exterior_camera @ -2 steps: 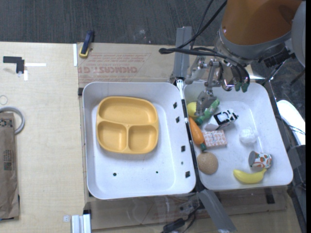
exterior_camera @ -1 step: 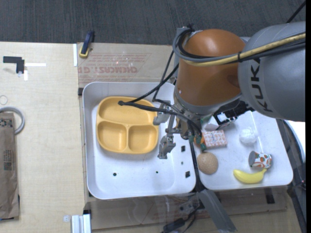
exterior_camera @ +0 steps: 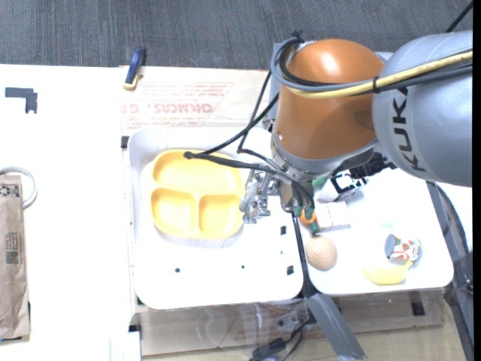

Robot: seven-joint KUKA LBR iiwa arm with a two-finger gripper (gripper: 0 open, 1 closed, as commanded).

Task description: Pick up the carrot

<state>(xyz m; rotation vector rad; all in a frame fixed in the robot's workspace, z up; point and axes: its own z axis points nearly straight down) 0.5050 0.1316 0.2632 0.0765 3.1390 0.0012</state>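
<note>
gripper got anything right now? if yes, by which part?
Cannot be told. The gripper sits over the left bin's right side beside the yellow divided plate, and nothing is visibly in it. The carrot lies at the right bin's left edge.

You are looking down on two white bins: the left bin (exterior_camera: 218,277) holds a yellow divided plate (exterior_camera: 197,195), and the gripper (exterior_camera: 259,201) hangs just beside its right rim. The carrot (exterior_camera: 308,216) (only a small orange bit shows) lies at the right bin's (exterior_camera: 428,269) left edge, above a tan egg-shaped ball (exterior_camera: 322,253). A yellow lemon-like piece (exterior_camera: 387,274) sits farther right.
</note>
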